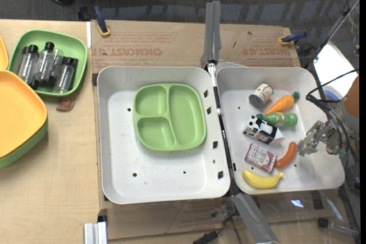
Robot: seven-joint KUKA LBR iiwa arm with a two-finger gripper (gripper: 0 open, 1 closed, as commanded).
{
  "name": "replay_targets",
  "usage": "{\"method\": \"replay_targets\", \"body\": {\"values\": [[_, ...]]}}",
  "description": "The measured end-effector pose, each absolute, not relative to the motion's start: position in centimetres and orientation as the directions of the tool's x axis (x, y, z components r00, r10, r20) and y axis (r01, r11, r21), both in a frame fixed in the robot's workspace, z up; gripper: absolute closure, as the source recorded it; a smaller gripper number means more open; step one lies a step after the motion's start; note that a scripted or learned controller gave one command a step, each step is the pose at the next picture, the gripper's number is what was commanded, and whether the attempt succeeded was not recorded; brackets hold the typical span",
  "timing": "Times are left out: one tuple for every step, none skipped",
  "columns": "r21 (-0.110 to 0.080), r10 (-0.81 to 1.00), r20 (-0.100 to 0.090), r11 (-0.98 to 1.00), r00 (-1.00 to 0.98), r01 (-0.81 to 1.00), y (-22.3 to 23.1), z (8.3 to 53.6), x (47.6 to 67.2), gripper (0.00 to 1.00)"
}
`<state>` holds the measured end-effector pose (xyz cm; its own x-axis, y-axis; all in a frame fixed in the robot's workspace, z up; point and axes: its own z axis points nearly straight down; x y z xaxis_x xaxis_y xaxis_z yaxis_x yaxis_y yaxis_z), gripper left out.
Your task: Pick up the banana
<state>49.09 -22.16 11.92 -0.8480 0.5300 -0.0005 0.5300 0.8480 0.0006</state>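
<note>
The yellow banana [262, 179] lies at the near edge of the right bin [234, 100], curved side toward the front wall. My gripper [316, 139] hovers at the bin's right side, up and to the right of the banana and well apart from it. An orange-red sausage-shaped toy [286, 155] lies between the gripper and the banana.
The right bin also holds a pink packet [260, 157], a black-and-white box [261, 130], a green bottle [280, 119], a carrot [280, 103] and a small can [261, 94]. A green divided plate [170, 116] rests in the left bin [114, 174]. Yellow plates [17, 117] and a green tray of bottles [48, 63] sit at left.
</note>
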Motion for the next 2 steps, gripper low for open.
{"method": "replay_targets", "body": {"values": [[0.001,0.492,0.0,0.871,-0.871,0.492,-22.1,10.5,47.8,1.0],[0.001,0.636,-0.002,0.772,-0.772,0.636,-22.1,10.6,51.1,1.0]]}}
